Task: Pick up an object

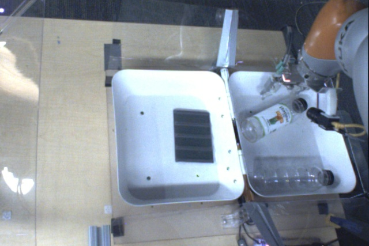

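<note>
Camera view, looking down at a slant: two white bins sit side by side on the tabletop [69, 124]. Left bin [132, 124] carries a dark ribbed pad [193, 135]. Right bin [331, 152] holds two bottles. A small labelled bottle [268, 122] lies on its side near the bin's centre, its long axis running from 8 o'clock up to 2 o'clock, dark cap at the 2 o'clock end. A clear bottle [291, 176] lies along the bin's 6 o'clock wall, long axis 9 to 3 o'clock.

Tool [286, 76] hangs over the bin's 12 o'clock end; open or closed cannot be told. The labelled bottle lies just at 7 o'clock from it and is judged the nearer candidate.
</note>
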Tool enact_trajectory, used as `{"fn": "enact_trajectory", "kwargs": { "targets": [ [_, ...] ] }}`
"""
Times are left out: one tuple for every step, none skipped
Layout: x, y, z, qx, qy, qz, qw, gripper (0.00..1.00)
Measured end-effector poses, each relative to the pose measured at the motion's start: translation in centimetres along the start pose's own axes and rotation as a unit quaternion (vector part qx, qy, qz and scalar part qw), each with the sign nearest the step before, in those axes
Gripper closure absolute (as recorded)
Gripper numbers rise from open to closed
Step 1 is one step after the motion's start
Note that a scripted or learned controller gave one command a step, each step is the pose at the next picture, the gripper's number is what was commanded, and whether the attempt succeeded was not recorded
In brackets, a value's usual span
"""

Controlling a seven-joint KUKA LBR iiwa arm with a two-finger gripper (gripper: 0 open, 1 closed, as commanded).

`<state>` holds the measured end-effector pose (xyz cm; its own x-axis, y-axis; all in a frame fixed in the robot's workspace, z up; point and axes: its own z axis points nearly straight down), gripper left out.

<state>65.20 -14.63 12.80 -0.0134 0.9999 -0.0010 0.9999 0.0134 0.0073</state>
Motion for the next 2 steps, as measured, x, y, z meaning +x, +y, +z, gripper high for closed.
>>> {"fn": "enact_trajectory", "kwargs": {
  "targets": [
    [-2.0,-3.0,4.0,0.000,0.000,-0.008,1.0000,0.00],
    [-0.9,-6.8,3.9,-0.002,0.000,-0.125,0.9921,0.00]
  ]
}}
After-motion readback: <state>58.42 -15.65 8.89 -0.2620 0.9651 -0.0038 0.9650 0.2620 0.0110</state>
